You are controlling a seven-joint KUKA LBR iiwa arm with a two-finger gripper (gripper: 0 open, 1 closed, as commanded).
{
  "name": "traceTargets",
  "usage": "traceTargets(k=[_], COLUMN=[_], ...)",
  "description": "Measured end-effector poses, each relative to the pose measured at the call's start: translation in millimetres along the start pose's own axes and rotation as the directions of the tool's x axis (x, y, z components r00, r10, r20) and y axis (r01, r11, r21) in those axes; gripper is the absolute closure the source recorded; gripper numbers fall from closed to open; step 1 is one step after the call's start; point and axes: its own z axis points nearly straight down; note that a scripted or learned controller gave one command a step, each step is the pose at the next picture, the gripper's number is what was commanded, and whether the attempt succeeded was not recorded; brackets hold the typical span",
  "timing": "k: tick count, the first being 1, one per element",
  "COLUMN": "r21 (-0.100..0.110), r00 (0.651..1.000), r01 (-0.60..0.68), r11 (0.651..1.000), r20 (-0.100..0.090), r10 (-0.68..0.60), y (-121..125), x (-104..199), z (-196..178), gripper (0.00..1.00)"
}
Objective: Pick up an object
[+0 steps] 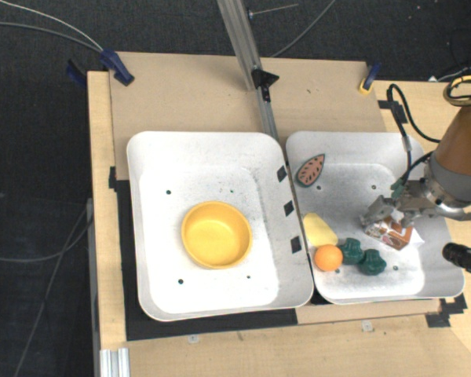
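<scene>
My gripper [383, 218] is low over the right side of the right bin [353, 151], reaching in from the right. Directly beneath and beside it lies a small brown-and-white packet [396, 234], partly covered by the gripper. It is unclear whether the packet is gripped. In front of it sits a dark green toy [363, 257], with an orange ball [327, 258] to its left. A pale yellow piece [319, 229] rests against the bin's left wall. A pink-orange leaf-shaped item [310, 169] lies at the back left of this bin.
The left bin [153, 159] holds a yellow bowl [215, 233] near its middle. A metal rod [243, 38] slants down from the top to the gap between the bins. Cables [400, 116] run along the right bin's far right edge.
</scene>
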Motion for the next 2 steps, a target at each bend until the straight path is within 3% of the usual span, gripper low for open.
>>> traceTargets(k=[1, 2], r21=[-0.034, -0.060], r00=[1.000, 1.000], r01=[-0.005, 0.001], r11=[0.999, 0.998], r20=[0.017, 0.019], r10=[0.005, 0.000], y=[7.2, 13.9], x=[-6.2, -4.4], z=[34.1, 15.2], gripper=[0.00, 1.00])
